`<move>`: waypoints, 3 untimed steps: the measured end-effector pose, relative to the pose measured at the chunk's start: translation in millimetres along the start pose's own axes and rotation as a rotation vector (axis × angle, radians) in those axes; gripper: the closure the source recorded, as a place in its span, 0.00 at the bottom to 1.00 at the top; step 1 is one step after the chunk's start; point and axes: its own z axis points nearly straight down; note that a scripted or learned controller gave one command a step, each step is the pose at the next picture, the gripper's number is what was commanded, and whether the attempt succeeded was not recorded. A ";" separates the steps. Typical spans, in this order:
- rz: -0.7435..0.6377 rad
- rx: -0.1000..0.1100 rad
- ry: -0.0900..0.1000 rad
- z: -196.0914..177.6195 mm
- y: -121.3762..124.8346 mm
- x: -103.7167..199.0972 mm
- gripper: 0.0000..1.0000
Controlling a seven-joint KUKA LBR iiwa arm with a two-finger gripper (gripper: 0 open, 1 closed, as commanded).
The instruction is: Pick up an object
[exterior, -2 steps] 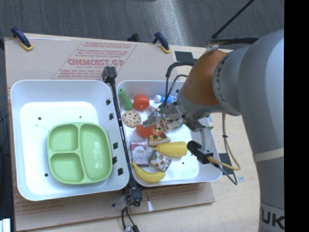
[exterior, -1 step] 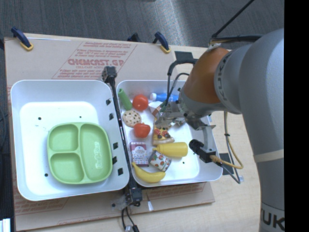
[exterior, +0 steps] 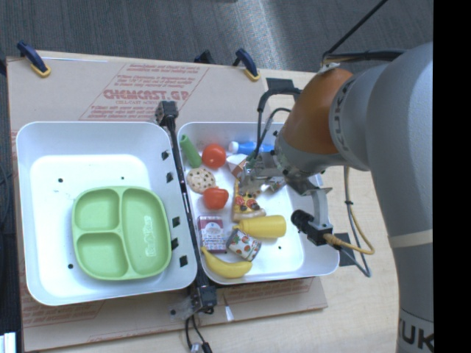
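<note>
**Hand low over a crowded right bin**

Camera view: the grey arm (exterior: 383, 116) comes in from the right, its orange band (exterior: 316, 120) above the wrist, and its bulk hides much of the right bin's (exterior: 313, 259) far right side. The hand (exterior: 254, 176) sits low among the toys near the bin's middle; whether it is wide, narrow or holding anything cannot be told, since the wrist covers it. Just below it lies a pizza slice (exterior: 246, 204), touching or nearly touching a yellow block (exterior: 265, 226). A banana (exterior: 224, 265) lies along the near wall, with a small pink box (exterior: 212, 234) and a patterned packet (exterior: 245, 246) beside it. Two tomatoes (exterior: 214, 156) (exterior: 215, 197), a cookie (exterior: 200, 179) and a green piece (exterior: 191, 151) sit toward the left wall. A blue and white item (exterior: 241, 148) is partly hidden behind the hand. The left bin (exterior: 44, 153) holds a green divided plate (exterior: 121, 232). Both bins rest on the cardboard-covered counter (exterior: 110, 87).
</note>
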 end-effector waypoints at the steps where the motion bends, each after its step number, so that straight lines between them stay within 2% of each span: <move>1: -0.004 0.001 -0.001 -10.2 0.6 0.1 1.00; 3: -0.012 0.003 -0.003 -30.5 1.9 0.5 1.00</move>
